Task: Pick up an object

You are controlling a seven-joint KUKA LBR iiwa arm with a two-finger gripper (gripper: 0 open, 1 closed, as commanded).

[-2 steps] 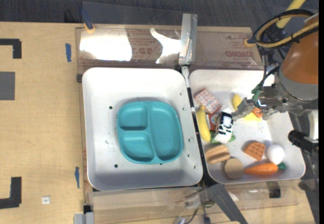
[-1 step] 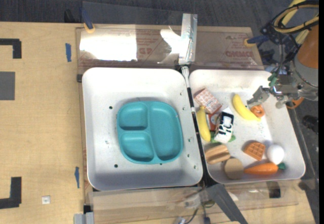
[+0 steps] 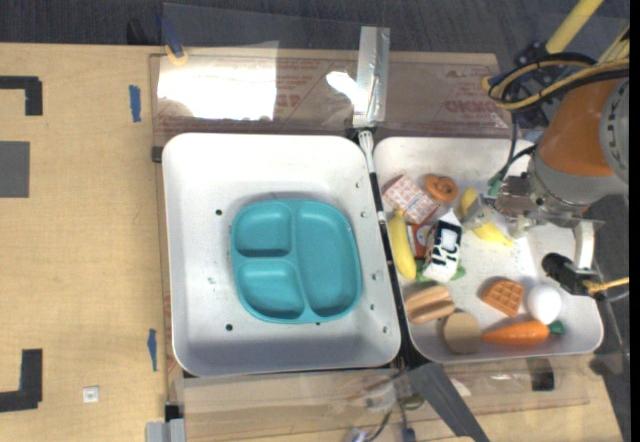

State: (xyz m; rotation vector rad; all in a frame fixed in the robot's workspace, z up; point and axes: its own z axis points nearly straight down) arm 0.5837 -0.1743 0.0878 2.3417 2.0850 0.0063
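Showing a teal divided plate (image 3: 297, 260) in the left bin (image 3: 190, 230). Crowding the right bin (image 3: 585, 335) with toy food: banana (image 3: 401, 245), black-and-white pack (image 3: 446, 248), waffle (image 3: 502, 295), carrot (image 3: 515, 332). Hovering the claw (image 3: 505, 202) over that bin's far side, with a yellow piece (image 3: 492, 232) lying just beside it. Giving no way of telling the claw's state. Bearing white marks on the pack, too blurred for reading.
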